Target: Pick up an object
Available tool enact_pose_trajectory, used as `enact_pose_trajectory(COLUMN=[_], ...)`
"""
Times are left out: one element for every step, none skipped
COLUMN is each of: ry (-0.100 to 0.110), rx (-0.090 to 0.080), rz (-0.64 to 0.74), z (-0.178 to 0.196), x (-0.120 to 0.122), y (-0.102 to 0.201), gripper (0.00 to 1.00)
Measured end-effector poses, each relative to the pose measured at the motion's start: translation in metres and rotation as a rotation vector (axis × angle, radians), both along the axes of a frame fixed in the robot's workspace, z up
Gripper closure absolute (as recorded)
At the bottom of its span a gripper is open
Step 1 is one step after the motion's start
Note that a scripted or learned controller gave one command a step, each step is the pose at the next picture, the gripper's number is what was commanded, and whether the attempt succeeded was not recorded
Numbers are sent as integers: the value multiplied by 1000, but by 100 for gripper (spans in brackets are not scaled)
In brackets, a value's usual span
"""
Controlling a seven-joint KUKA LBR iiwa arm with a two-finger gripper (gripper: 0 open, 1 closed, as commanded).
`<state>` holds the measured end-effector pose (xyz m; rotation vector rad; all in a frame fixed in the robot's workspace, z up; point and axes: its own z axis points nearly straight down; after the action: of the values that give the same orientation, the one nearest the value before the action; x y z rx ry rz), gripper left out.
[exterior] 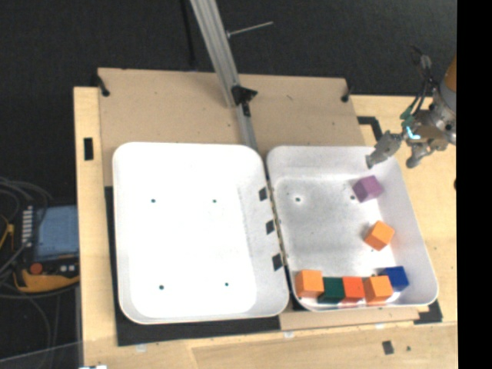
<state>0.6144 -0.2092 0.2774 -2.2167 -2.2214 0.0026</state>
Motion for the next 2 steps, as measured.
enact_pose_trajectory(ry=[-4,0], rx=[-4,-3], rz=[2,4], z=[3,-42], x=[0,4], y=[-1,4], gripper=[0,0])
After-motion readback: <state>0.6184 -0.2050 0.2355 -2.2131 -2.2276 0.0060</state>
